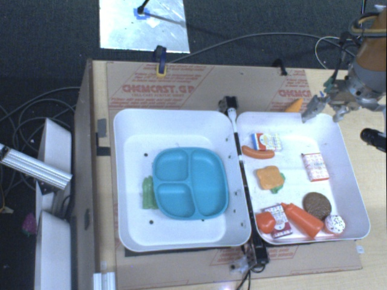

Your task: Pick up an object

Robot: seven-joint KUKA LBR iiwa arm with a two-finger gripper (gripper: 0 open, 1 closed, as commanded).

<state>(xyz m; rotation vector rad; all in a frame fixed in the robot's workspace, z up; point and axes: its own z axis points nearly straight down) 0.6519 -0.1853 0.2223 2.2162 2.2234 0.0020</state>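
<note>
My gripper (325, 109) hangs over the far right corner of the right bin (347, 162), its two fingers spread open with nothing between them. Below it in that bin lie a red sausage (257, 153), a white, red and blue packet (267, 141), a sandwich (269, 178), a pink box (314, 166), a brown cookie (316, 204), an orange bottle (303, 220), a red packet (275, 218) and a white speckled ball (334, 224). All of these rest on the bin floor, apart from the gripper.
The left bin (130, 156) holds a blue divided plate (190, 183) and a green item (147, 192) beside it. A small orange object (294, 106) lies on the board just behind the right bin, left of the gripper. A black clip (230, 104) joins the bins.
</note>
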